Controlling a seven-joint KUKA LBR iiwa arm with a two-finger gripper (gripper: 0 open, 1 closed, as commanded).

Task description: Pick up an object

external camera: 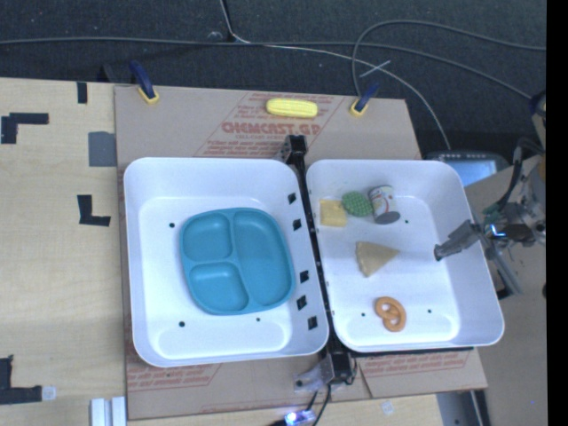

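One dark two-finger gripper (454, 242) over the right white plastic bin's (475, 322) edge, finger state unclear, near a tan wedge (376, 257).

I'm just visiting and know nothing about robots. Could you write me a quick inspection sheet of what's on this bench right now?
Surface: brown cardboard sheet under two shallow white bins, left bin and right bin.
Job's things: in the right bin, a tan wedge, a brown pretzel, a pale yellow square, a green round piece and a small metal can.
Clutter: teal divided plate in the left bin; yellow corn cob on the cardboard.
Grippers: two-finger gripper at the right bin's right edge, holding nothing.
Cables: black cable trailing behind the bins.
Surroundings: dark carpet.
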